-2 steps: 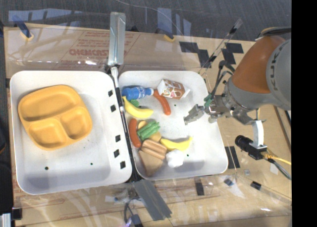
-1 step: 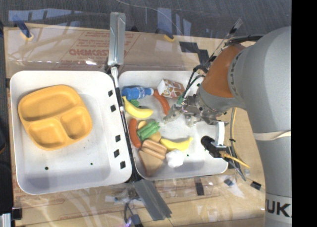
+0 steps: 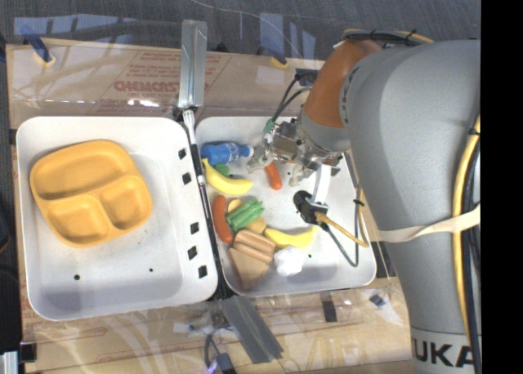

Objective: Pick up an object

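Note:
The right bin [image 3: 347, 262] holds a pile of toy food. My gripper [image 3: 280, 158] hangs low over the bin's upper middle, on the grey arm with its orange band [image 3: 331, 91]. A small orange-red piece [image 3: 274, 175] lies right at the gripper's tip; whether it is gripped cannot be made out. A blue bottle [image 3: 222, 152] lies just left of the gripper, with a yellow banana [image 3: 227, 184] below it. Further down are a red sausage [image 3: 221, 219], a green piece [image 3: 243, 214], a brown bun [image 3: 252, 243], a second banana [image 3: 292, 237] and a white lump [image 3: 288, 260].
The left bin [image 3: 122, 282] carries a yellow compartment tray [image 3: 90, 191] in its upper left. A raised divider [image 3: 196, 201] separates the two bins. The arm's bulky grey body [image 3: 417, 144] covers the right bin's right edge, and black cables [image 3: 315, 209] hang over that bin.

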### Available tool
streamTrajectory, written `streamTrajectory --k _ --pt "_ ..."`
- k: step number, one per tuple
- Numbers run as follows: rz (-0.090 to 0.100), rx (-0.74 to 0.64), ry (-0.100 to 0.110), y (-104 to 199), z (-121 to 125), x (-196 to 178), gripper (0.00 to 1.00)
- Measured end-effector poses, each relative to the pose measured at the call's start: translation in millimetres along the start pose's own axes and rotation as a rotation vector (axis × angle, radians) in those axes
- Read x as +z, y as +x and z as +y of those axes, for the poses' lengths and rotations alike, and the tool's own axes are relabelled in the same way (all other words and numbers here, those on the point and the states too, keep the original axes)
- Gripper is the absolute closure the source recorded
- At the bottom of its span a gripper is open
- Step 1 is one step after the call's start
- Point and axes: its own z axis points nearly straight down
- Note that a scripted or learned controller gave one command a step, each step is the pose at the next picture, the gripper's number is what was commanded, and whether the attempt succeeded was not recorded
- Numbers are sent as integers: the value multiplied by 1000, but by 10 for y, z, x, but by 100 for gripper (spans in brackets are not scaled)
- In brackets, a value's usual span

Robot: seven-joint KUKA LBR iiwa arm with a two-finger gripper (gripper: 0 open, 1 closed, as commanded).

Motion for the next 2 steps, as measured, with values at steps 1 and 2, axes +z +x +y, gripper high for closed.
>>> streamTrajectory --k 1,2 --pt "-1 -87 2 -26 86 178 0" --pt "-1 -95 4 -11 86 74 100"
